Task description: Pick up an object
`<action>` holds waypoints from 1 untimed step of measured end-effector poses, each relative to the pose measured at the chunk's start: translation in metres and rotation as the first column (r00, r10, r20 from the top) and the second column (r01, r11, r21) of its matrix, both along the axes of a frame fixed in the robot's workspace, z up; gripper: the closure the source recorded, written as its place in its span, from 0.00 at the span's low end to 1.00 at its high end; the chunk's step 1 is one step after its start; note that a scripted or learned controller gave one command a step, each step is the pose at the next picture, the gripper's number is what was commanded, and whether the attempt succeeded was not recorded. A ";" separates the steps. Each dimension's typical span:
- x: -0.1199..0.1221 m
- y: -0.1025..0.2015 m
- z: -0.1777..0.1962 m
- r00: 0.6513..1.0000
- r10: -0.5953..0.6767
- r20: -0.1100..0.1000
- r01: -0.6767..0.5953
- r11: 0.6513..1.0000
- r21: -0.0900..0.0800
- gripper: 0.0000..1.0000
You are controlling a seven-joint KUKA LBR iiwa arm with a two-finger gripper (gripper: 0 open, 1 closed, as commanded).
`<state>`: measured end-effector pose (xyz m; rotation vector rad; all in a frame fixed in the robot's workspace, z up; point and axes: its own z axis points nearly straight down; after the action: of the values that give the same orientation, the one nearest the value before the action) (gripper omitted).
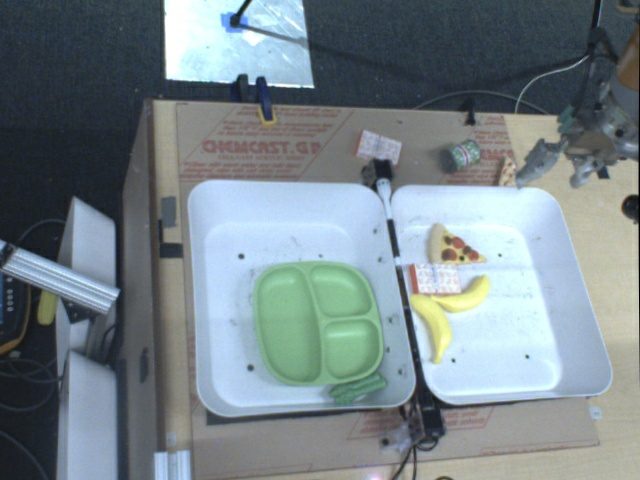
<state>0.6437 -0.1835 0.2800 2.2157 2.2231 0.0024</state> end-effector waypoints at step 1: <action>-0.010 0.040 -0.112 1.000 0.002 -0.004 -0.002 1.000 0.002 0.00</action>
<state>0.6335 -0.1440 0.1679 2.2166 2.2280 0.0000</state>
